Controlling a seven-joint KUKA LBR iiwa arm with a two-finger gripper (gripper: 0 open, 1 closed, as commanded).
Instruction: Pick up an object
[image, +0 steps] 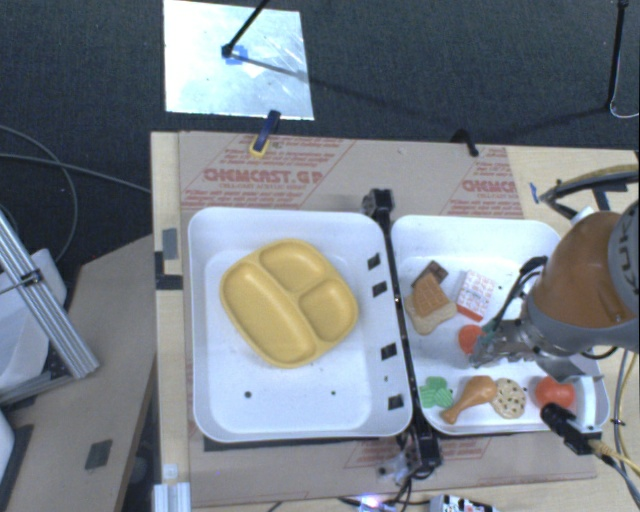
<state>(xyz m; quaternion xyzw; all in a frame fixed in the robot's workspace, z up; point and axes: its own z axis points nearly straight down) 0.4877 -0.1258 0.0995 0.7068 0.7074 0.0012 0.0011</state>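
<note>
Toy food (432, 298) lies in a white bin (470, 232) on the bench (330, 170).

The table (170, 330) is covered by a sheet of brown cardboard (340, 170) printed with red lettering. On this sheet, two shallow white bins are set side by side, their inner walls touching: the left bin (205, 330) and the right bin (480, 228). A row of black clips (385, 290) is seen along the seam between them. Near the far edge of the cardboard, a small yellow and blue object (264, 135) is laid at a tilt.
</note>
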